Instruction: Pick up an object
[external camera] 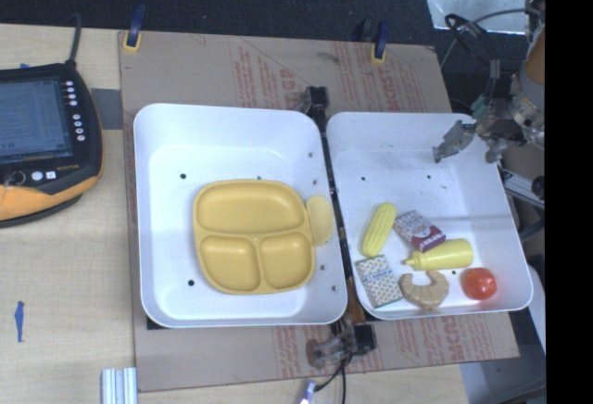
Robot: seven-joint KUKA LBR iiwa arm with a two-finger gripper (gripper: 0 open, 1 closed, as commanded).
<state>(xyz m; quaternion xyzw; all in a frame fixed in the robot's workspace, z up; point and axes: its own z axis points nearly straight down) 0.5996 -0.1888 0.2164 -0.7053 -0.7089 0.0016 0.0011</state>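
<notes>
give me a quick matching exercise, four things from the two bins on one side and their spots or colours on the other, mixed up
Things:
1. divided tray
2. tomato
3. corn cob
4. gripper

Descriptions:
A. red and round, near the right bin's front right corner
B. pale yellow with three compartments, in the left bin
C. hanging over the right bin's back right part, away from the food items
D. yellow and ridged, lying at a slant, leftmost of the cluster's back row

Pairs: 1-B, 2-A, 3-D, 4-C
</notes>
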